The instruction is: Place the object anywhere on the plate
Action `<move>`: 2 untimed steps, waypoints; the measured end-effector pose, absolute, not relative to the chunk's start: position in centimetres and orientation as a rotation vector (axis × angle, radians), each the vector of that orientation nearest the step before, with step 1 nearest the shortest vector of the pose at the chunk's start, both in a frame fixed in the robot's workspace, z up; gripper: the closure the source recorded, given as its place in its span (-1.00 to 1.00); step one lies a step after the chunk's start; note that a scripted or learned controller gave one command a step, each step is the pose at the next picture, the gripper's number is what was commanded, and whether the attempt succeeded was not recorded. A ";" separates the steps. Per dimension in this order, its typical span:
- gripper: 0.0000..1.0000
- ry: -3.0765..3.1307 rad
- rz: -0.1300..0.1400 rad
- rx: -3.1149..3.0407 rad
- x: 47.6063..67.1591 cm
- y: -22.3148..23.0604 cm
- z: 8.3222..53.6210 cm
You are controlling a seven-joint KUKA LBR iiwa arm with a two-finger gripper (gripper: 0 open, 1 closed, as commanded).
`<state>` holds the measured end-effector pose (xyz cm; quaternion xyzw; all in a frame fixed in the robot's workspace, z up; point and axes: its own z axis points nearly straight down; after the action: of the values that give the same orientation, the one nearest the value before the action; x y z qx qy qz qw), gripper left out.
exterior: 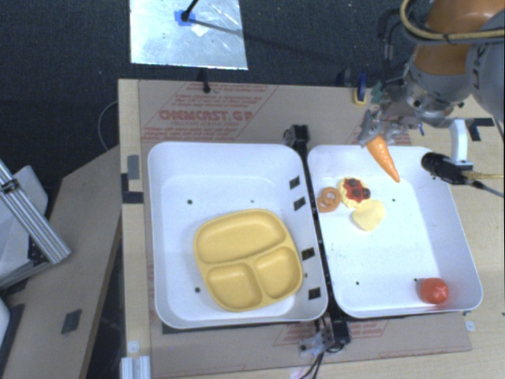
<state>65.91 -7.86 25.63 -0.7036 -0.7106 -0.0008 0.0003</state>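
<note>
From my remote station I saw the counter (95, 204) carrying two shallow white bins side by side. The left bin (170, 212) held a yellow plate (247, 257) with three compartments, lying toward that bin's near edge and nearer its right wall than its left. Nothing lay on the plate.

The right bin (450, 235) held several small toy foods. Close to its left wall, toward the far edge, sat a small brown ring-shaped pretzel (328, 199), and just beside it a round pale piece topped with red and dark bits (354, 190). A pale yellow lump (368, 215) rested touching or nearly touching that piece on its near side. A red tomato (433, 290) lay well apart from these, in the bin's near right corner.

At the far edge of the right bin I saw the jaws (377, 136) closed on the thick end of an orange carrot (384, 158). The carrot hung tilted, its tip pointing down and right above the bin's far part. The arm (454, 30), grey with its orange band, reached in from the counter's far right corner.
</note>
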 end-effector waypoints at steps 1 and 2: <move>1.00 -2.231 -0.002 -2.211 65.0 -2.7 23.9; 1.00 -2.232 -0.002 -2.207 63.8 3.6 23.3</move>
<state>63.76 3.62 23.27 -0.7032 -0.7110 -0.0007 0.0011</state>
